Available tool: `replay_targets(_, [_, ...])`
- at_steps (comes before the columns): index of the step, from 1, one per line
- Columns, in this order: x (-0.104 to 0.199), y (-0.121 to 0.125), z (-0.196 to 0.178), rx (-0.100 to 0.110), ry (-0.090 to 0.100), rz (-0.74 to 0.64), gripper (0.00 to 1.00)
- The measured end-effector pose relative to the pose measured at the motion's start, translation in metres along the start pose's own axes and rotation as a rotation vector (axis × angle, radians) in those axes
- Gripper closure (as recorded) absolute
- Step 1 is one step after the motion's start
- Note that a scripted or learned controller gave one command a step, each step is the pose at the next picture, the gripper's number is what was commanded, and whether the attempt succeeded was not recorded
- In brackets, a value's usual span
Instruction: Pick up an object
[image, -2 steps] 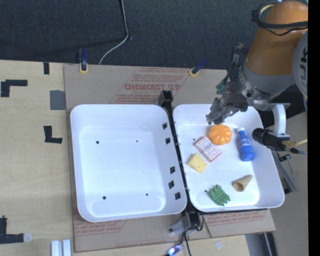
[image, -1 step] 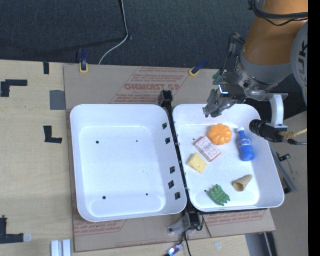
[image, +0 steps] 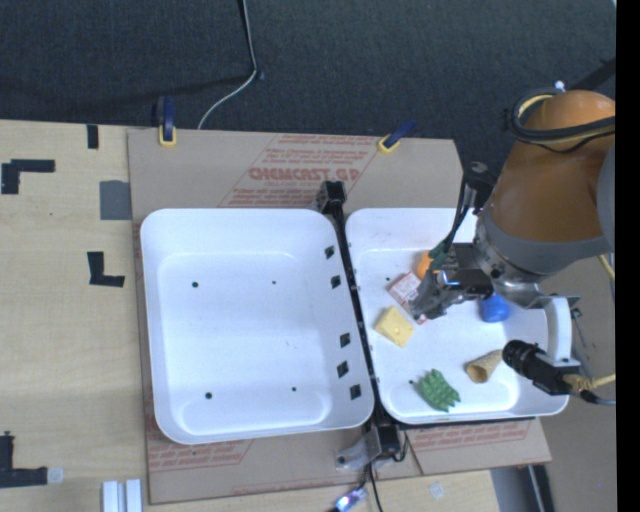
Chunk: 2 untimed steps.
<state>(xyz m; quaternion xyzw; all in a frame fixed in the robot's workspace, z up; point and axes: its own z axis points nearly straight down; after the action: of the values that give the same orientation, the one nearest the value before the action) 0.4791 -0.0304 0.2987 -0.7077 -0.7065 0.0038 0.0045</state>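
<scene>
Reaching in from the right, the grey arm with its orange band (image: 556, 170) hangs over the right bin (image: 520, 395), its gripper (image: 432, 300) low above the bin floor near the bin's upper middle. Whether the gripper is spread or clenched cannot be told, since its dark tip merges with the items beneath it.

Contents of the right bin: a small pink-and-white packet (image: 403, 290) just left of the gripper tip, apparently touching it; an orange piece (image: 425, 264) just above the tip, partly hidden by the gripper; a yellow block (image: 394, 326) below the packet; a blue object (image: 494, 310) to the right, beside the wrist; a tan cone (image: 482, 368) near the lower right; and a green leafy piece (image: 437, 389) close to the front wall.

The left bin (image: 160, 300) lies beside it, the two sharing a dark central divider. Both bins rest on a cardboard sheet (image: 290, 170) on the tabletop (image: 60, 330).
</scene>
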Motion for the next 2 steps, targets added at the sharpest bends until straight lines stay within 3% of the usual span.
replay_targets(1, [-0.019, 0.069, -0.040, -0.017, -0.003, -0.003, 1.00])
replay_targets(2, [0.013, 0.085, -0.095, -0.017, -0.001, -0.007, 1.00])
